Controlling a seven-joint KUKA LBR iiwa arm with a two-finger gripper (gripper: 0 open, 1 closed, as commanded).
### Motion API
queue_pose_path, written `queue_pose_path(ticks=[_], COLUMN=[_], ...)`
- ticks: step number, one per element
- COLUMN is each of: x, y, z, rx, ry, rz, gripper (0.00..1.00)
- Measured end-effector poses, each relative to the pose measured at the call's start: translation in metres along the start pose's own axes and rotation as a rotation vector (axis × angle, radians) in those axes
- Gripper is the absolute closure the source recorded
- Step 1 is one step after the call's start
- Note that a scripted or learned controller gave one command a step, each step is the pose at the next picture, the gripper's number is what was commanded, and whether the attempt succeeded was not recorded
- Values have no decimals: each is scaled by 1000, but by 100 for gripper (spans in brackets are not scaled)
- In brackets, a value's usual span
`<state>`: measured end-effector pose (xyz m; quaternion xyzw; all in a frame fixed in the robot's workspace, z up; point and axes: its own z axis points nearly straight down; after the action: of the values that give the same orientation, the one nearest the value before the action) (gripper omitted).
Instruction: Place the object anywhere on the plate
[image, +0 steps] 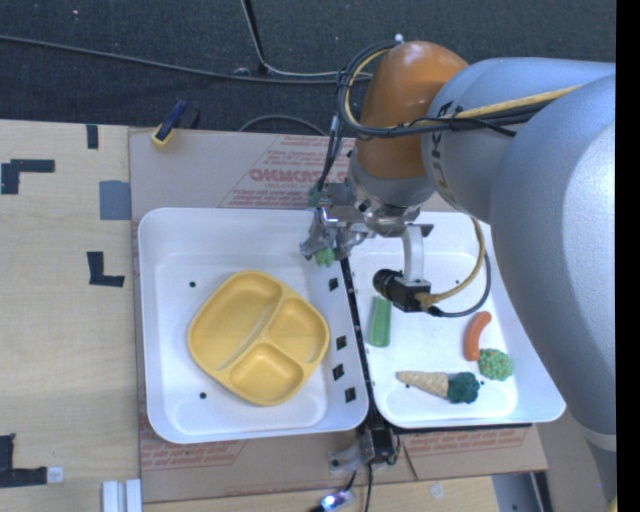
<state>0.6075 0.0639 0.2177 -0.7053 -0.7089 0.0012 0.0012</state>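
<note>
The plate was yellow, with three compartments split by raised ridges, and it lay a little askew in the left bin, nothing on it. The grey arm with its orange band reached in from the right, and its gripper hung over the divider between the two bins, near their far edge. A small green piece showed at its tip, but whether this was a held thing or part of the tool could not be told, nor could how far the claw stood open.

In the right bin lay the loose objects (all looking like toy food): a green stick close beside the divider, an orange carrot-shaped piece toward the right wall, a light green broccoli-like lump just below it, and a tan cone touching a dark green clump near the front edge. Each sat well apart from the plate
</note>
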Motion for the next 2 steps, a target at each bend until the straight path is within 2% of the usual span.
queue_pose_path(ticks=[1,2], x=[65,111], y=[-9,-20], z=[-4,-12], rx=[-2,-2], ry=[2,0], rz=[-3,0], gripper=[100,100])
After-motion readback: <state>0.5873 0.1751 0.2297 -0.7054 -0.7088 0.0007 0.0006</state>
